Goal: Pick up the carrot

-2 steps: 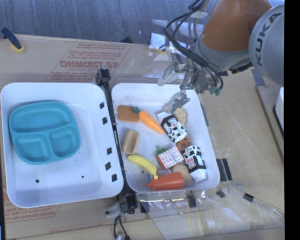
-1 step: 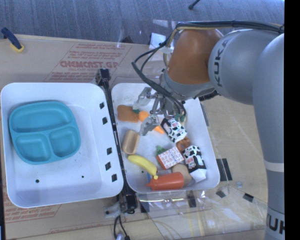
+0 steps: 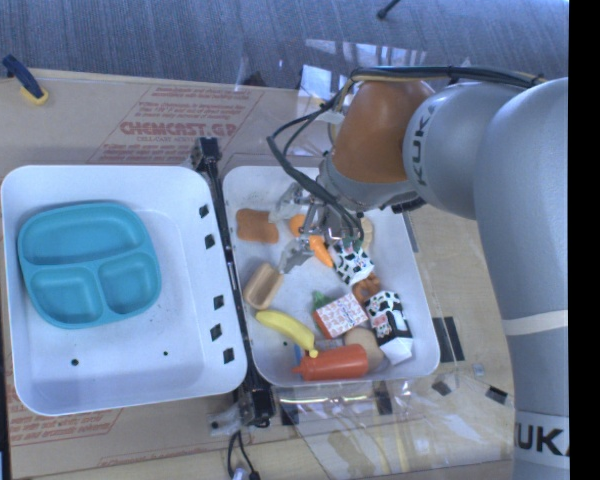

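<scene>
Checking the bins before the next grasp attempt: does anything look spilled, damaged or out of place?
Nothing stands out. The toy food lies jumbled in the right bin, with the gripper down by the carrot. The blue tray sits flat in the left bin.

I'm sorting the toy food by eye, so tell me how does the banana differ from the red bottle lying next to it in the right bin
The banana is yellow, slim and curved; the red bottle is red-orange, thicker and straight. The banana lies slanted, nearer the bin's middle, while the red bottle lies almost level along the near wall of the right bin. The banana's lower tip meets the red bottle. Both lie flat on their sides, apart from the claw.
</scene>
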